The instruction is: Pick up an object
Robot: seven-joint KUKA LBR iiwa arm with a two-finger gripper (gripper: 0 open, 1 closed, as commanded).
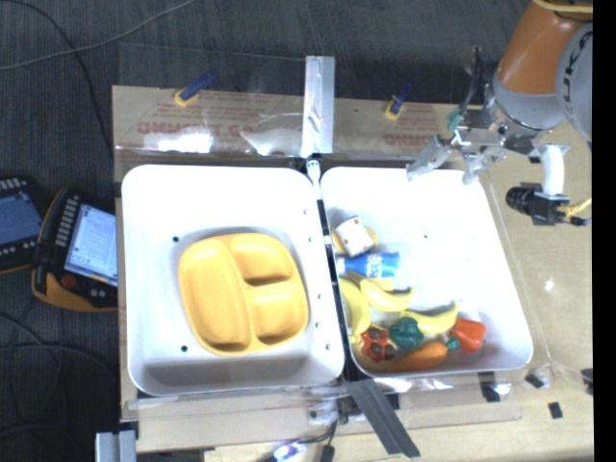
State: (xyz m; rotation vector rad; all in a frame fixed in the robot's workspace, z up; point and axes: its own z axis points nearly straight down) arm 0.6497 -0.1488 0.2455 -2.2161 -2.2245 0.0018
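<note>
My gripper [449,166] hangs over the far rim of the right bin [500,258], its fingers spread open with nothing between them. Toy foods lie well below it at the bin's near left side. Among them are a small white and orange block [352,231], a blue and white piece [381,263], a yellow banana [393,301], a green piece [405,333], an orange-red pepper [469,333] and a carrot [416,357]. These items crowd and overlap one another.
The left bin [154,219] holds a yellow divided tray [244,291]. A metal divider post [319,104] stands behind the seam between the bins. The arm's orange band [531,46] is at the top right. A handheld pendant [77,253] lies off the bench to the left.
</note>
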